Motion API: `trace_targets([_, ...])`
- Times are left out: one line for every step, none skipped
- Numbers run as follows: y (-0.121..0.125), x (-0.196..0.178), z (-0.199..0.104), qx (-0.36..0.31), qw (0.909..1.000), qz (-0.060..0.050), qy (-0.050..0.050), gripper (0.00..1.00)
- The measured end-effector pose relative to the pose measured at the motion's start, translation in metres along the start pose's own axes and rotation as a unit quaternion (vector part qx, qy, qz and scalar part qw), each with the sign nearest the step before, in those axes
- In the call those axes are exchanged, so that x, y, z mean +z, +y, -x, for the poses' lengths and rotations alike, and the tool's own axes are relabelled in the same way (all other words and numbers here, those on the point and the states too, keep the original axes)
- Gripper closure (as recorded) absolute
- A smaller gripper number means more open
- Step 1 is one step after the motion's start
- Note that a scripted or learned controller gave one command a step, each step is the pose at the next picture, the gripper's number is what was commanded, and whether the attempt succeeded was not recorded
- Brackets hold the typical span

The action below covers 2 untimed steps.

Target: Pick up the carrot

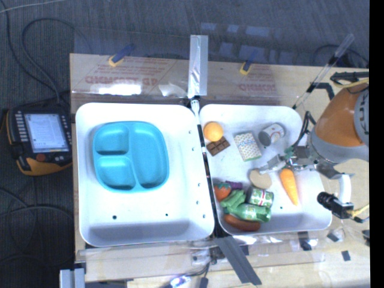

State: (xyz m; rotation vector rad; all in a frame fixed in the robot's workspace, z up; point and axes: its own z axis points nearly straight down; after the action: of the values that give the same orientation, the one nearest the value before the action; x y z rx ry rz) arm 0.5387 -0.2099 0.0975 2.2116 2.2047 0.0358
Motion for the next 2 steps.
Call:
trace_targets([0.001,-0.009,-0.001,-0.001,1.0,0.001,-0.001,1.0])
trace_targets([0.001,0.005,-0.003,-0.084,0.9964,-0.011,-0.003,1.0])
